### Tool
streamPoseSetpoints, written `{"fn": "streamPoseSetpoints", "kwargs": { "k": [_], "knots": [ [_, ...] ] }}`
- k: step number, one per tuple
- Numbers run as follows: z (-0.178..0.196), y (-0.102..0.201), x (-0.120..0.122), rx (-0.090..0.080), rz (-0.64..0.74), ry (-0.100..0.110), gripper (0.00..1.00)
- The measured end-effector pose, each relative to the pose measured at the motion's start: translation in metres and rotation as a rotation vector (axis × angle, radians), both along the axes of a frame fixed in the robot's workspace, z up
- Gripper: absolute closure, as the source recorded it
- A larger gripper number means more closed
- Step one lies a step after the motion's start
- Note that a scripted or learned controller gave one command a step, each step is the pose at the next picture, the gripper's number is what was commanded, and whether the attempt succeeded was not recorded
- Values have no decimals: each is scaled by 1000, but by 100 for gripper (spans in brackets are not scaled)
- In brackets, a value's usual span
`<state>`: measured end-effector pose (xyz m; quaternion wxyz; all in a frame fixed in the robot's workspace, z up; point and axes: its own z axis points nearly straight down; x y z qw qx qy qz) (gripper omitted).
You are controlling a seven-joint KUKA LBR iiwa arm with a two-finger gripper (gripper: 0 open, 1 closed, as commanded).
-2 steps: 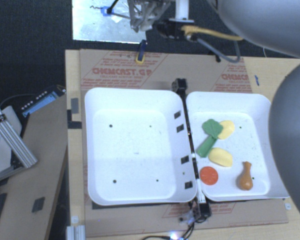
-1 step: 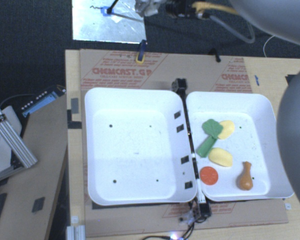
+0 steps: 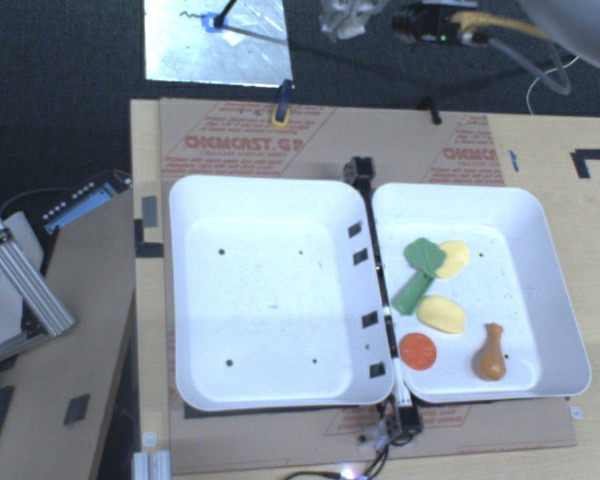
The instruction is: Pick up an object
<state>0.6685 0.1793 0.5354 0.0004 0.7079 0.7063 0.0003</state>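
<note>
Camera view from above puts you at the very start: nothing is lifted yet, and every candidate lies in the right bin [image 3: 555, 268]. The gripper [image 3: 348, 13] hangs at the top edge of the frame, well away from both bins, and its jaws are too blurred for you to say whether they stand apart or together.

Your next move, as I judge it, is to choose one piece, bring the arm over the right bin and come down on it squarely. The drumstick [image 3: 491, 352] sits apart from the others near the front and looks the easiest to take. The green piece [image 3: 420, 273] touches a yellow piece [image 3: 453, 259], with a second yellow piece [image 3: 442, 314] and a red disc [image 3: 417, 351] close by, so a grasp there risks nudging neighbours.

The left bin [image 3: 185, 268] offers you nothing to pick.
</note>
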Motion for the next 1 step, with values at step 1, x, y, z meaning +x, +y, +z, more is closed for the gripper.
{"fn": "streamPoseSetpoints", "kwargs": {
  "k": [1],
  "knots": [
    [-124,52,-1,-1,10,12,100]
  ]
}}
